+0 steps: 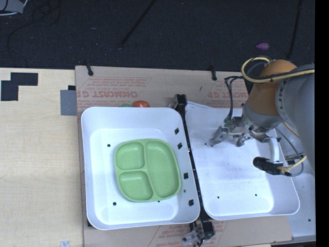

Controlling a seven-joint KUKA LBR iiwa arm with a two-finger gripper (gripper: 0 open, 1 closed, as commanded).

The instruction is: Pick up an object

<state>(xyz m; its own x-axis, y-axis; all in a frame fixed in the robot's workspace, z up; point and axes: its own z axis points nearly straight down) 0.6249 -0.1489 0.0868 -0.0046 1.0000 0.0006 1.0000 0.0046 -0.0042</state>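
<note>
Looking down from the fixed camera, you have a pale green divided plate [147,169] lying flat on the floor of the left bin [97,133], a little toward that bin's right wall. It is a rounded rectangle with three compartments: two smaller ones on its left half, one above the other, and a single long one down its right half. Its long axis runs roughly from the far side of the bin to the near side, leaning slightly so that the upper end sits a touch farther left than the lower end. The plate is one even colour with a raised rim and soft corners. Just beyond the far wall of the left bin you can make out a small red-orange object [141,104] with a bit of green beside it, mostly hidden by the rim. The arm [277,94] comes in from the right over the right bin [241,199], its orange band above the wrist, and the gripper [220,136] hangs above the upper part of that bin, well apart from the plate. Its fingers point left; whether they are apart or together you cannot tell here, and nothing is visible between them.
</note>
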